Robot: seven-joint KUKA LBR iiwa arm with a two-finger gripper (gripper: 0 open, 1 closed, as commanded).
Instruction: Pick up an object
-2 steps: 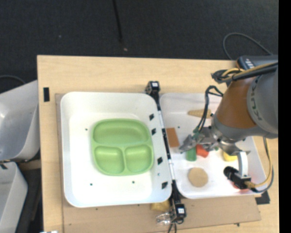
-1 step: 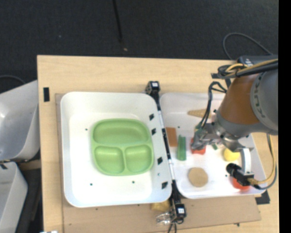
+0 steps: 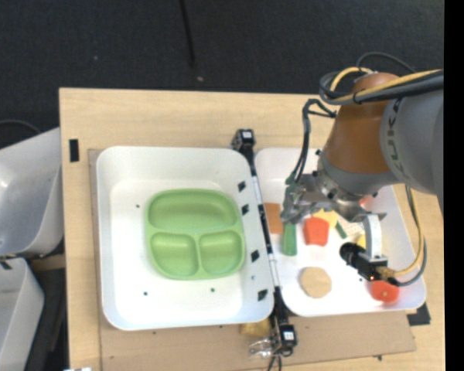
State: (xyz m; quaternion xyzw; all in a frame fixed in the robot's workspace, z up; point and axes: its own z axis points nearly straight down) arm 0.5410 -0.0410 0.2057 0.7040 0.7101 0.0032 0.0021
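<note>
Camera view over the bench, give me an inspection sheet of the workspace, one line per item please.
Surface: wooden bench bearing two white bins, left bin and right bin, side by side.
Job's things: in the right bin, a green stick, an orange block, a tan round piece, a red piece and an orange-brown flat piece.
Clutter: green divided plate lying in the left bin.
Grippers: pincer low over the right bin near the green stick; finger state cannot be told.
Cables: black and yellow cables looping over the arm's wrist; a thin dark cable on the floor.
Surroundings: dark floor; white containers at left.
</note>
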